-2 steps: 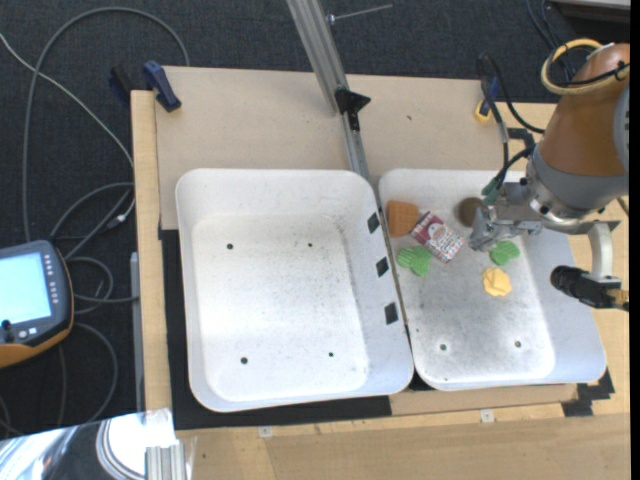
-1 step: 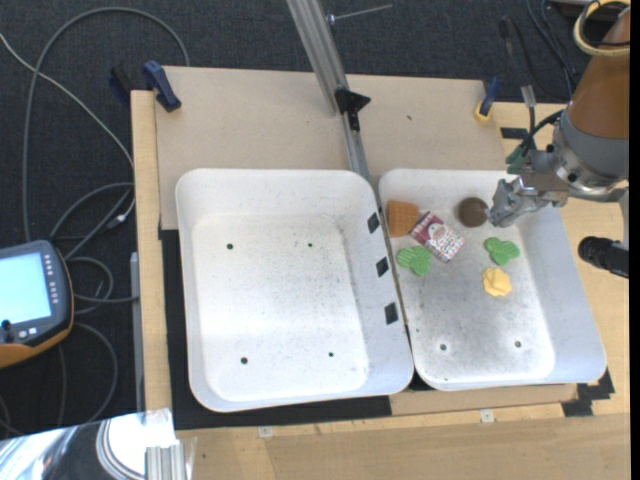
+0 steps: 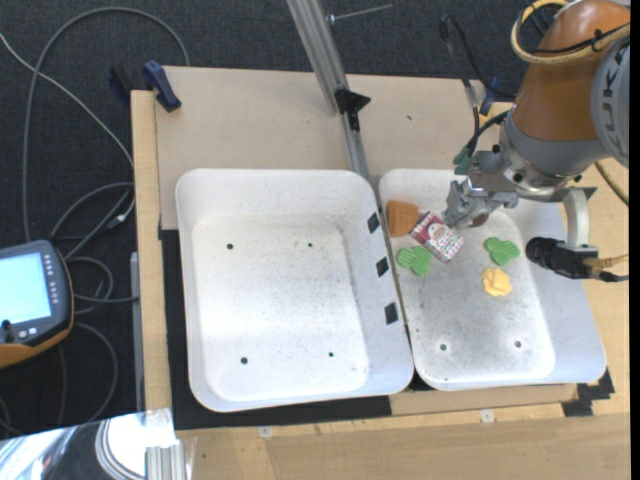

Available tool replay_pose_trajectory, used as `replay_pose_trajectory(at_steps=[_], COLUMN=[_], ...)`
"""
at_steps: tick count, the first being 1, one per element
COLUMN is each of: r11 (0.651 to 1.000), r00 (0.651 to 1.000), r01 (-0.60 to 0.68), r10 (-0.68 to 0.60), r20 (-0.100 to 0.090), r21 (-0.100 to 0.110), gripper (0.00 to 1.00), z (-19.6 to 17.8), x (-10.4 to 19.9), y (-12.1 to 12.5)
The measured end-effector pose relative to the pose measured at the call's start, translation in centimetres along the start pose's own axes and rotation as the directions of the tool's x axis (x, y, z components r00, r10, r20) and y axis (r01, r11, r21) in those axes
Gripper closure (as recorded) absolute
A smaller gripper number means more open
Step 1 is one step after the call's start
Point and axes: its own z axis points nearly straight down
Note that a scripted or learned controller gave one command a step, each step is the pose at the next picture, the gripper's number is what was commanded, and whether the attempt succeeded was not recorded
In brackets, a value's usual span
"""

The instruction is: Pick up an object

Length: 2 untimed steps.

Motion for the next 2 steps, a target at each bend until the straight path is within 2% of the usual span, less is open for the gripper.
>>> replay_pose_trajectory(at_steps=[1,2], r11=[1.0,1.0], r00=[1.0,1.0], r01=[0.0,0.0], r10=[0.0,0.0], r20=[0.0,0.001], r21=[0.002,-0.005], gripper=[1.0,1.0], z=[1.3,0.3], x=[5.1,10.3], y=[0.7,1.5])
